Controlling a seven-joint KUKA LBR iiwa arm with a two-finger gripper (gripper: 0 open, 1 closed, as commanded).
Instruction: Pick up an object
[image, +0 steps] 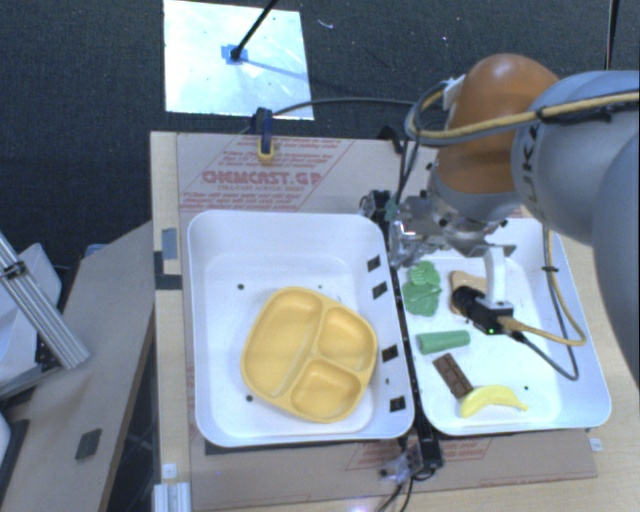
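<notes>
1. One print can be read: red block capitals on the brown cardboard sheet (290, 165) that lies on the desk (110, 300) under the two bins, at about 12 o'clock from the left bin (290, 232). The large line reads roughly "CHEMCAST GP"; the last letters are uncertain.
2. Smaller red lines sit above and below that word on the same sheet, too small and blurred to read.
3. More faint red print shows on the cardboard's front strip at 6 o'clock, below the bins; it is illegible.
</notes>
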